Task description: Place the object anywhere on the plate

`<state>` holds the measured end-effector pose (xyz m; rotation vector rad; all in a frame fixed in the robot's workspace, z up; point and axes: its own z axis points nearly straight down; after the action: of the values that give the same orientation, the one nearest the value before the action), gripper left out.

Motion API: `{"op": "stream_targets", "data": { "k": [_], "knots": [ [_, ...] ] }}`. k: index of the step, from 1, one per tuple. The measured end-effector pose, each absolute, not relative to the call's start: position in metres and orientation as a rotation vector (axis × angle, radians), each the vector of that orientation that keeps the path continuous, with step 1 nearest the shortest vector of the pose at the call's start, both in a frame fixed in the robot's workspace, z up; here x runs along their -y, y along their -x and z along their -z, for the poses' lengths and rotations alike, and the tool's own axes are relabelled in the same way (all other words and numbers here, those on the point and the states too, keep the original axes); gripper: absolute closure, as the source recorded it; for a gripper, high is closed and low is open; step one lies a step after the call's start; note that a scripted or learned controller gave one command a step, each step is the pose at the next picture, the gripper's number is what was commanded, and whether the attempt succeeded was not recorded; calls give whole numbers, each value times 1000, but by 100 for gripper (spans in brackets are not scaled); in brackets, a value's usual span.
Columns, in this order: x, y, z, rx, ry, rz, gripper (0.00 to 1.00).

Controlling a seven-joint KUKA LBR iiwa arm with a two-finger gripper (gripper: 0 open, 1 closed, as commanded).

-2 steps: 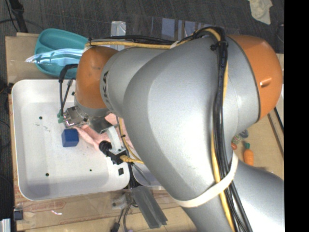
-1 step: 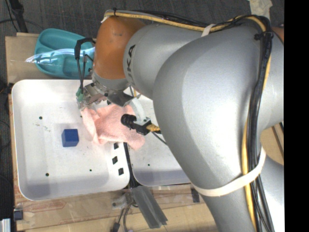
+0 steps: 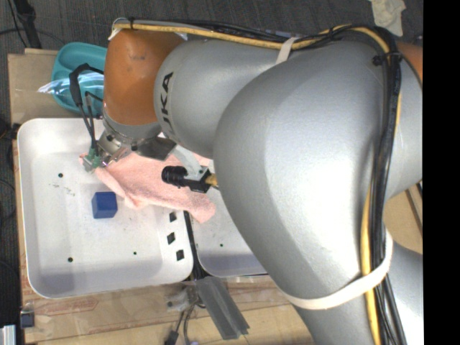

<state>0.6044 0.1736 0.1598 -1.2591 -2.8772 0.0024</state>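
My big grey arm (image 3: 302,149) is covering most of the right bin (image 3: 223,261) & reaching over the left bin (image 3: 43,214). A pink cloth (image 3: 154,182) is hanging w/ my wrist. Can't tell abt my jaws. Small blue block (image 3: 104,205) is sitting in the left bin, just beside the cloth.

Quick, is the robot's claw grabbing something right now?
Gripper: cannot be told. It sits low over the left bin, right at the top edge of the pink cloth. The blue cube lies apart, untouched.
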Motion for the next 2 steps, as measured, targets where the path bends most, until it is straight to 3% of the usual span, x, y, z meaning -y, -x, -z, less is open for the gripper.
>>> {"op": "stream_targets", "data": {
  "k": [1, 2],
  "knots": [
    [-100, -599, -150, 2859, 1295, -5, 100],
    [-171, -544, -163, 2823, 1374, -3, 100]
  ]
}}
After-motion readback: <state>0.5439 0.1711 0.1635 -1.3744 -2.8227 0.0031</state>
